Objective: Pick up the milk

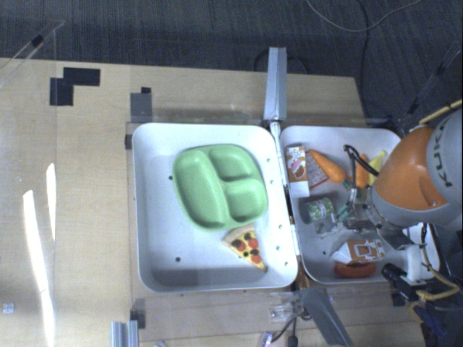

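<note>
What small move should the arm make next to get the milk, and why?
Probably shift the hand toward the view's upper left, above the milk carton. The hand sits in the right bin beside a greenish can, while the carton lies apart from it by the bin's left wall, next to the carrot.

plate [221, 183]: pale green; pizza slice [247, 246]: yellow, red dots; carrot [329, 166]: orange; bins [155, 215]: white; milk [296, 163]: brown-and-white carton

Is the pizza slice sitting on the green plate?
No, the pizza slice lies on the white bin floor, just beside the green plate.
</note>
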Robot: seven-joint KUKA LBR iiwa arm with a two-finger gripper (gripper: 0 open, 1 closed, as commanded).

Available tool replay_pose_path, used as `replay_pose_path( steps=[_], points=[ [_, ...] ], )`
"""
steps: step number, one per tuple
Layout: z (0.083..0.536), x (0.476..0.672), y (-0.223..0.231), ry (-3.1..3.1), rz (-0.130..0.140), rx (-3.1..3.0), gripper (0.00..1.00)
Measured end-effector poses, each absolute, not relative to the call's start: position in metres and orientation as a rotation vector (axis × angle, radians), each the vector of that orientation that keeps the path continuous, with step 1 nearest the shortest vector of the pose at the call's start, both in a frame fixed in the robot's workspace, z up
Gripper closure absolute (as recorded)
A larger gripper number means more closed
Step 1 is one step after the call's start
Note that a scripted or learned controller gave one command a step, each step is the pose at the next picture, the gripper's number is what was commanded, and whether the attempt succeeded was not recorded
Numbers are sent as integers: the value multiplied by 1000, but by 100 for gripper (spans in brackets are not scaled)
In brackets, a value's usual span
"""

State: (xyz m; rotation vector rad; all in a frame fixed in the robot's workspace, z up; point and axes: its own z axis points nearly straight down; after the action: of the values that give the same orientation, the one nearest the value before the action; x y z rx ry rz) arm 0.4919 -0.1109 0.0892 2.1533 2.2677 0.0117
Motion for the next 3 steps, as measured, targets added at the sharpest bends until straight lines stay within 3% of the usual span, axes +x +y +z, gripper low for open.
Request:
replay_pose_path(
  steps=[1,2,3],
  points=[
    [104,488,-187,2417,2,2000,0],
    [88,491,-131,2007,12,2405,0],
    [99,494,-130,2009,20,2396,100]
  ],
)
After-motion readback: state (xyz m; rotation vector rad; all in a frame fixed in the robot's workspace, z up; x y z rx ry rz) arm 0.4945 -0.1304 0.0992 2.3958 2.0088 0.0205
